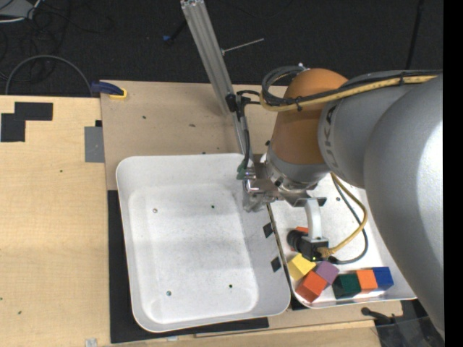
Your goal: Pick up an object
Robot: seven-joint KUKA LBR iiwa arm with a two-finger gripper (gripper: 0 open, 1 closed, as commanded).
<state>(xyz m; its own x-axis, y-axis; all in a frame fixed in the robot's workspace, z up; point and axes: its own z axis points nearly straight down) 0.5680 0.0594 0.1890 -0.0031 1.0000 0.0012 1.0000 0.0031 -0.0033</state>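
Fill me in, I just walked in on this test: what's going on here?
The grey arm reaches over the right bin, its end effector near the edge shared with the left bin. I see nothing held. Blocks, yellow, red, purple, green, orange and blue, sit clustered in the right bin's near corner.

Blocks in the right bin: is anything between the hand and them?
Nothing visible blocks the way. The hand hovers at the bins' shared rim, and the yellow block, nearest of the cluster, lies uncovered in the right bin.
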